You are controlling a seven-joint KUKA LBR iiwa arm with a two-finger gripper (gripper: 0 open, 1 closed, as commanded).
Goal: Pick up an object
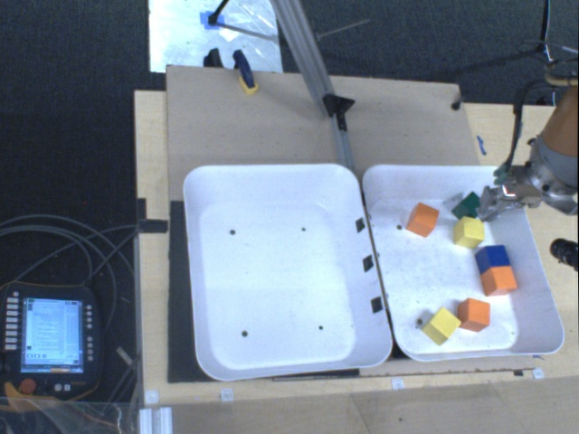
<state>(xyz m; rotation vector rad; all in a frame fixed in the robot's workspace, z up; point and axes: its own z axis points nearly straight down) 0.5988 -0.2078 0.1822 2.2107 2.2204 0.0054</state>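
Several small blocks lie in the right bin (432,269). At its far side are an orange cube (422,219), a dark green block (466,205) and a yellow cube (469,231). A blue cube (492,258) touches another orange cube (498,280) on the right. Near the front lie a third orange cube (473,314) and a yellow cube (441,325). My gripper (493,202) hangs low at the bin's far right corner, right beside the green block and just above the yellow cube. The arm hides part of that corner.
The left bin (271,169) stands beside the right one, with black clips (368,262) along the shared edge. A grey slanted pole (308,48) ends at the back of the bench. A teach pendant (50,334) and cables lie on the floor at left.
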